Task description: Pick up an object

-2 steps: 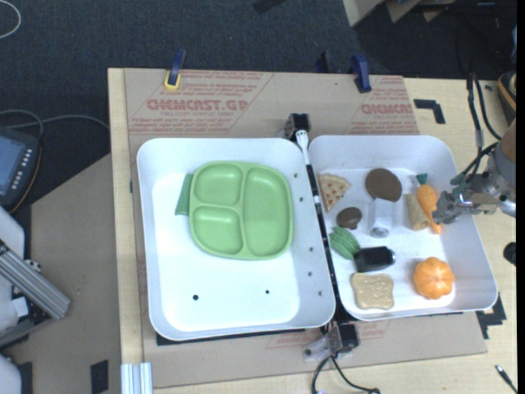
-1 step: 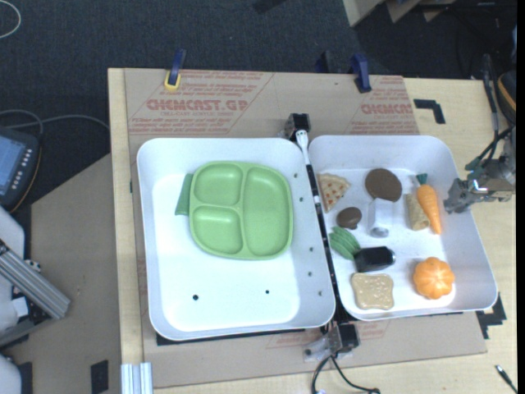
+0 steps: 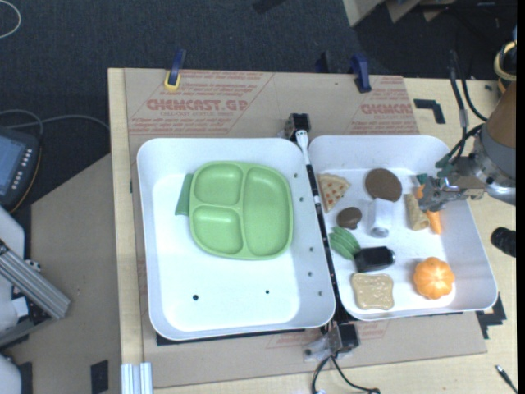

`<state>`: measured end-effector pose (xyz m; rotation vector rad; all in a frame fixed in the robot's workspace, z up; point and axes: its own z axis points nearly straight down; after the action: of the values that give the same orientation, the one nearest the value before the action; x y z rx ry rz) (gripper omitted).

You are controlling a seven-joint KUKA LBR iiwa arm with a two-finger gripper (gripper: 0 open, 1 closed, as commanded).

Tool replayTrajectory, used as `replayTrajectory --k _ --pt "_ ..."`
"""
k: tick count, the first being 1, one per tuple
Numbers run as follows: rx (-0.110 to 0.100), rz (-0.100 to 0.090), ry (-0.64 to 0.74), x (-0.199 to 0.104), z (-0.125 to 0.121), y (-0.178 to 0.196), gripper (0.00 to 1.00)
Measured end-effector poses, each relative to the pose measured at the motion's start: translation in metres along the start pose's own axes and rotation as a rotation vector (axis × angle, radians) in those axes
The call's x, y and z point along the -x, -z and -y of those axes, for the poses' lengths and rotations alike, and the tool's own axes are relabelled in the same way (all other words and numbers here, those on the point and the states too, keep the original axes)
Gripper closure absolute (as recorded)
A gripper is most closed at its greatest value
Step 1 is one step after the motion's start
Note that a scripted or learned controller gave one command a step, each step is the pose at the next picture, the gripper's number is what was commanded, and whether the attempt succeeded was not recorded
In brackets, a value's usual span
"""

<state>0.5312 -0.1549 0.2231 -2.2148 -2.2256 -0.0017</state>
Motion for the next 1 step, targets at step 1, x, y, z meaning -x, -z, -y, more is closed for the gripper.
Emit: replayTrajectory --k 1 --pt "0.004 0.001 0.001 -0.0454 -0.0097 0.0074 1.0"
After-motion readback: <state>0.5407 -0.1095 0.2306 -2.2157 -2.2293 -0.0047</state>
